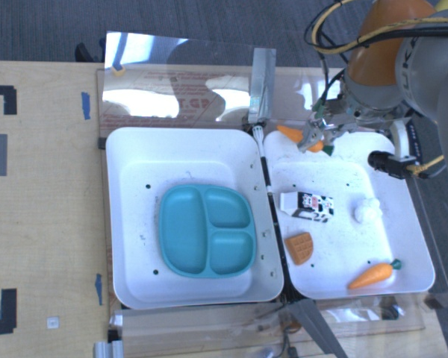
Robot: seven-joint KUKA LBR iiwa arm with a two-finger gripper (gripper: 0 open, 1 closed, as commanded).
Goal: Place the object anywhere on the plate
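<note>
Two white bins side by side on the bench. Left bin holds a teal divided plate, three compartments, sitting centre-right of that bin, nothing on it. Right bin holds the loose items. An orange carrot lies at the upper left corner of the right bin, near the divider. Gripper is right at that carrot, upper centre-right of the frame, tips down on or against its right end; can't tell if the fingers are clenched on it or released, too small and blurred. Arm comes in from the upper right, orange band at the top of the frame, cables looped over it. Other items in the right bin: a small white-and-black box in the middle, an orange waffle-like piece below it, a white lump to the right, a second carrot with green tip at the lower right. All well apart from the plate.
</note>
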